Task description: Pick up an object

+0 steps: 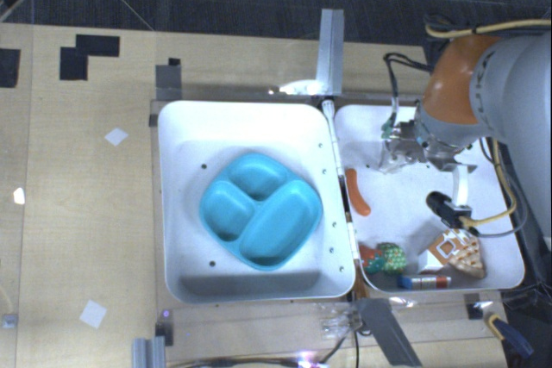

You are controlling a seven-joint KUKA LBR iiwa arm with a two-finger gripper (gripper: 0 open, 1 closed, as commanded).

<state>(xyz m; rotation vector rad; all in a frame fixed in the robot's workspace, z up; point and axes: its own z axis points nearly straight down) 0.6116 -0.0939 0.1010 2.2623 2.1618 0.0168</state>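
Gripper (402, 152) above right bin (509, 271), finger state unclear. Advice: centre over orange sausage toy (357, 192), align along length, descend straight.

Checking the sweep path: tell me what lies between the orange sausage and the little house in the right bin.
In the camera view, only bare white bin floor lies between the sausage and the house.
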